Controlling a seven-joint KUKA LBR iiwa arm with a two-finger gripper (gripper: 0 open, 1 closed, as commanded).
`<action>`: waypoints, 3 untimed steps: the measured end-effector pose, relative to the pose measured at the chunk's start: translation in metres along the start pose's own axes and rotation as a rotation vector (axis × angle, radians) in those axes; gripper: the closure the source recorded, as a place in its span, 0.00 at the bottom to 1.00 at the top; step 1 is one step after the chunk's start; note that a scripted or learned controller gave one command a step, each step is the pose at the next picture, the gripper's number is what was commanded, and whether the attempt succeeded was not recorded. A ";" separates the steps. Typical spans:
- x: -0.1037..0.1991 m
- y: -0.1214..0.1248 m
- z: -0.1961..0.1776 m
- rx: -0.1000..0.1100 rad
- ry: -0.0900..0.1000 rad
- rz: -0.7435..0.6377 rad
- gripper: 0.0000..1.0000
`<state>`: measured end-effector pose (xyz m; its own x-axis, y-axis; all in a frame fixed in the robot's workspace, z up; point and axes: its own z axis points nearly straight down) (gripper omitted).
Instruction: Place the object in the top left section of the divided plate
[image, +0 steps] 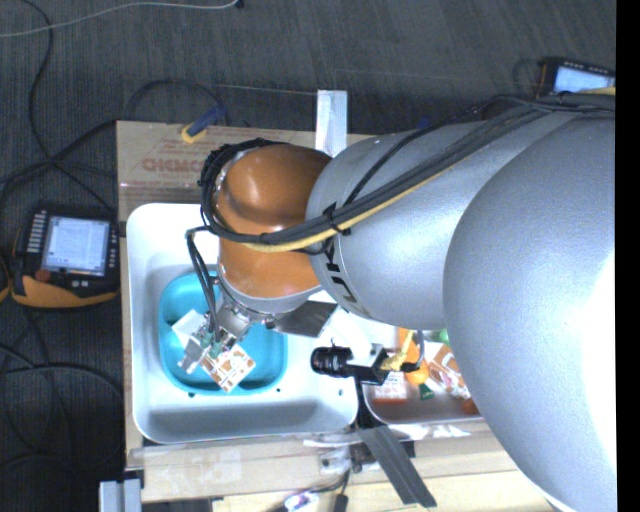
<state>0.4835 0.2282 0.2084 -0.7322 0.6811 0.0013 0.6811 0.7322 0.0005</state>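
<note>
Arm (450, 230) was seen reaching in from 3 o'clock, its grey bulk covering most of the right half of the view, the orange band (265, 215) sitting above the left white bin (150, 300). The gripper (210, 345) was lowered over the blue divided plate (175, 310), which lay inside that bin toward 9 o'clock. The fingers were too small and cluttered with pale parts to be judged; whether they were spread or pinching could not be told.

A small white-and-brown patterned object (228, 370) was noted on the plate at about 5 o'clock from the gripper, just beside or touching it. Which plate section it occupied could not be made out, as the dividers were hidden by the wrist.

The right bin (375, 405) was largely covered by the arm; orange and green packaged items (435, 375) were visible in it at the arm's lower edge. A black cylindrical fitting (335, 360) was seen between the two bins. A handheld control pendant (65, 250) with a lit screen lay on the floor at 9 o'clock, well apart from the bench (165, 160).
</note>
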 end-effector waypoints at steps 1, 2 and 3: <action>-0.090 -0.070 -0.003 0.005 -0.001 0.190 1.00; -0.024 -0.028 0.057 0.007 0.001 0.230 1.00; -0.011 -0.012 0.010 0.005 -0.001 -0.042 1.00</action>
<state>0.4833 0.2113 0.1983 -0.7602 0.6497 0.0006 0.6497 0.7602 -0.0047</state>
